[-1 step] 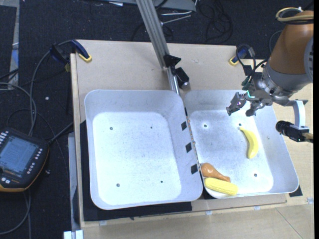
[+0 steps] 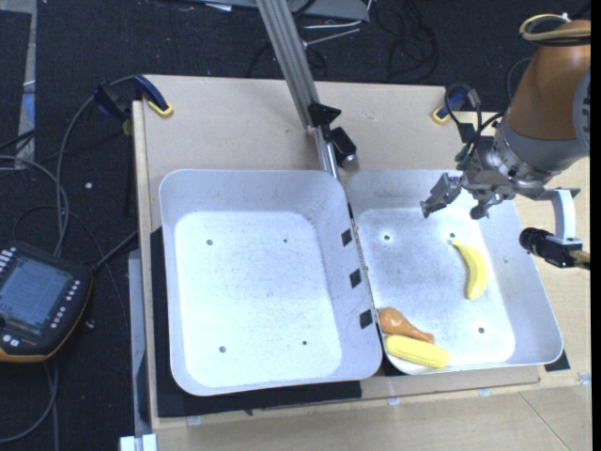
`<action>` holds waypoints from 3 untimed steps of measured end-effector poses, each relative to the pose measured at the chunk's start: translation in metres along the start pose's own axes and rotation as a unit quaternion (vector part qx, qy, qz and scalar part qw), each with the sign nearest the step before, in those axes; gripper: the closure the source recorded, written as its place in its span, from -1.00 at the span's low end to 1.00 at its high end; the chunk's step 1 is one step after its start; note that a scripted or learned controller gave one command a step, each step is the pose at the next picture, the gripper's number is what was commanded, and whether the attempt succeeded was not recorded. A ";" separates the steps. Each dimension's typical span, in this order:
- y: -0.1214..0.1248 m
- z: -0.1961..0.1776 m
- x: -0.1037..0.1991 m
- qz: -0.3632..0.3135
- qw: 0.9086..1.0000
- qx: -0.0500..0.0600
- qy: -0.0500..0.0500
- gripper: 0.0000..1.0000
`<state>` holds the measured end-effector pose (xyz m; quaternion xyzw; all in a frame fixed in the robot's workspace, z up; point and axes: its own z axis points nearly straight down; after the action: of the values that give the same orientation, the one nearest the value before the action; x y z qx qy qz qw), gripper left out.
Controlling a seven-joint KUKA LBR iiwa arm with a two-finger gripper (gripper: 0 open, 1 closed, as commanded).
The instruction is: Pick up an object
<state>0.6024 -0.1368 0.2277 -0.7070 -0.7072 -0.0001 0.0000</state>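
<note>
Beige bench top [image 2: 235, 130] carries two shallow white bins side by side, with dark floor, cables and a handheld pendant [image 2: 38, 299] around it. Nearest us, in the front corner of the right bin [image 2: 526, 336], we see a yellow corn cob [image 2: 416, 351] touching an orange chicken-leg toy [image 2: 404, 324]. Beyond these a banana [image 2: 472, 269] lies alone on the bin floor. Farther back, the gripper [image 2: 460, 202] hangs above the same bin, its two fingers spread apart and gripping nothing. The left bin [image 2: 178, 252] lies beside it. We judge the task barely begun: no object is lifted, and descent, closure and lift remain.
</note>
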 end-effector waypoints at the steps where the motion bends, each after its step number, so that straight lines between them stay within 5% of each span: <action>1: -0.003 0.062 -0.005 0.000 1.000 0.003 0.000 -1.00; 3: -0.006 0.134 -0.001 0.000 1.000 0.001 0.000 -1.00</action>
<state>0.5968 -0.1375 0.0938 -0.7070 -0.7072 0.0008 0.0011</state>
